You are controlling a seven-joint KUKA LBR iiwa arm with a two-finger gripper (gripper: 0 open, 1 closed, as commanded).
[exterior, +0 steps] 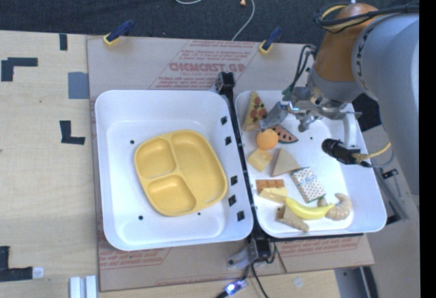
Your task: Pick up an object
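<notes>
Bench with two white bins (109, 153), arm bent over right bin, finger state unclear

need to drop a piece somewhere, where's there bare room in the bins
Left bin: bare floor all around the yellow tray, widest toward its left wall. Right bin: crowded on its left with toy food; a bare patch lies right of the banana.

We see two bins side by side on the bench: the left bin (112, 153) holds a divided plate (180, 172) near its middle, while the right bin (371, 211) holds the small items (crowded toward its left and near sides), a banana (304, 209) nearest us, a pizza slice (256, 110) farthest back.
</notes>
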